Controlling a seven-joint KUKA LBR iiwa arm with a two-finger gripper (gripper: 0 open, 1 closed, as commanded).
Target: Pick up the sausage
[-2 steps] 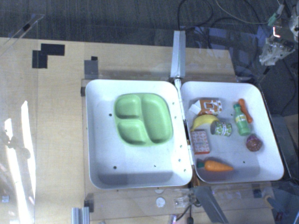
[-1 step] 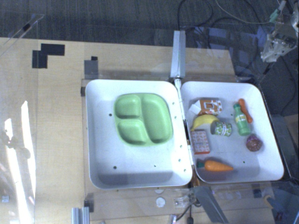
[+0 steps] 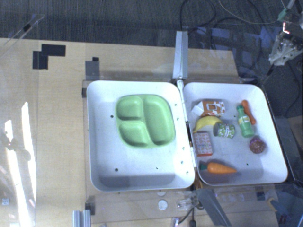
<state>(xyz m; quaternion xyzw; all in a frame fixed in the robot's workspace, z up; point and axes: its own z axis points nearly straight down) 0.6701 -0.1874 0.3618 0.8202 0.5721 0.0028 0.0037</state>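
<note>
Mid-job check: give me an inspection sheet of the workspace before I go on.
Surface: two white bins, left bin, right bin, on a wooden bench.
Job's things: sausage in the right bin, tight beside the green bottle.
Clutter: banana, carrot, carton, jar; green plate in the left bin.
Grippers: gripper outside the bins, far right.
Cables: black cables on the floor.
Surroundings: dark carpet.

The pale wooden surface carries two shallow white bins side by side, touching: the left bin and the right bin. Black tape marks sit on it beyond them.
</note>
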